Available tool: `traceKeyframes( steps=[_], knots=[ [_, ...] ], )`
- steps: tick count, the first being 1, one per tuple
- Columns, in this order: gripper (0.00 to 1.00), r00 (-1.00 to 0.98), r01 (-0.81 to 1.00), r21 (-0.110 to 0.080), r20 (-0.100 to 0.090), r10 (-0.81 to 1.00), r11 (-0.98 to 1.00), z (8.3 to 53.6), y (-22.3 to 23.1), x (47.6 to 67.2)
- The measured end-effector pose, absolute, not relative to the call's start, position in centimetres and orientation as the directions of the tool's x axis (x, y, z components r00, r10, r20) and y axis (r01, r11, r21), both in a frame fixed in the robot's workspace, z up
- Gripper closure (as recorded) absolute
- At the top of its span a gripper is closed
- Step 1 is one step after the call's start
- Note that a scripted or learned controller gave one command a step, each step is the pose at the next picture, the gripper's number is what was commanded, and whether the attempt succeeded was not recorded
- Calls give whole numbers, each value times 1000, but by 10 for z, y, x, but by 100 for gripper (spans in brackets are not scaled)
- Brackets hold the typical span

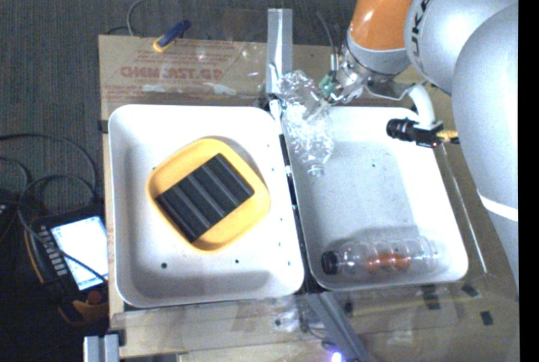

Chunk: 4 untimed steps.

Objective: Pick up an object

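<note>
crumpled plastic held in the pincer above the right bin; bottle lies near.

Arm casing: black letters, apparently "KUKA", seen at a slant.
Cardboard sheet: faded red print, too blurred to read with certainty.
</note>
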<state>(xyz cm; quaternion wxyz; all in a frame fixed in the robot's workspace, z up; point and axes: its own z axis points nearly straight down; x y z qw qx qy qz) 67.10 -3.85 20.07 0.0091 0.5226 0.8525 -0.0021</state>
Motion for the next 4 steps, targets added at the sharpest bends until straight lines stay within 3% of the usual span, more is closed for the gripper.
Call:
traceKeyframes(
  steps=[1, 2, 3, 4],
  knots=[
    [100, -486, 873, 17, -35, 873, 487, 200, -4, 675],
    [100, -707, 707, 19, -28, 707, 707, 198, 51, 676],
    [100, -948, 317, 3, -1, 317, 948, 184, 95, 642],
    [100, -906, 423, 15, -24, 423, 906, 129, 114, 606]
  ],
)
